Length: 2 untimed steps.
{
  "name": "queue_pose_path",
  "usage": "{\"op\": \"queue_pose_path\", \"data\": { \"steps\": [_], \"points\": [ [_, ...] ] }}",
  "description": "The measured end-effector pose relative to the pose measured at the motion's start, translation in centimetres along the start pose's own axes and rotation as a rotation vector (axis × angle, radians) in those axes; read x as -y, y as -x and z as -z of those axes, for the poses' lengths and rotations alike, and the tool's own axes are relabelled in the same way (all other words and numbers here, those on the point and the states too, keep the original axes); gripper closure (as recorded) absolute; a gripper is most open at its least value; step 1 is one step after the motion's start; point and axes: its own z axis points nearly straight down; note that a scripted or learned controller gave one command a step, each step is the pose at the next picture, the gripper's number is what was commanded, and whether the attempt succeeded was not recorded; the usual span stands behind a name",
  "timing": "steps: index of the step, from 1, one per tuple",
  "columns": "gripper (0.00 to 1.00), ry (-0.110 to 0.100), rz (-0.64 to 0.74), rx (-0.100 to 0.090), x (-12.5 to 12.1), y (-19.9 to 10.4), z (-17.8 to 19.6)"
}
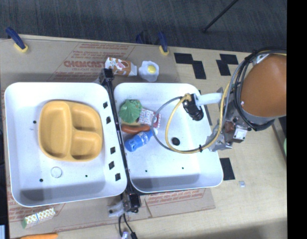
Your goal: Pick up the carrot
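The orange carrot (135, 129) lies in the right bin (193, 180), between a green veggie (130, 109) and a blue thing (138, 140), while the end effector (225, 137) is by the bin's right edge, wide or narrow I cannot tell.

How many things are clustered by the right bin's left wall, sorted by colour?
Green: 1, the leafy toy
Orange: 1, the carrot
Blue: 1, the crumpled piece
Red and white: 1, the packet
Total: 4
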Motion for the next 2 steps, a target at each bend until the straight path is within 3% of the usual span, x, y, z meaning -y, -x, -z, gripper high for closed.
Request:
{"op": "queue_pose_path", "data": {
  "steps": [1,2],
  "points": [
    [0.00,-0.001,0.000,0.000,0.0,0.0,0.0],
    [0.00,-0.001,0.000,-0.004,1.1,-5.7,6.2]
  ]
}}
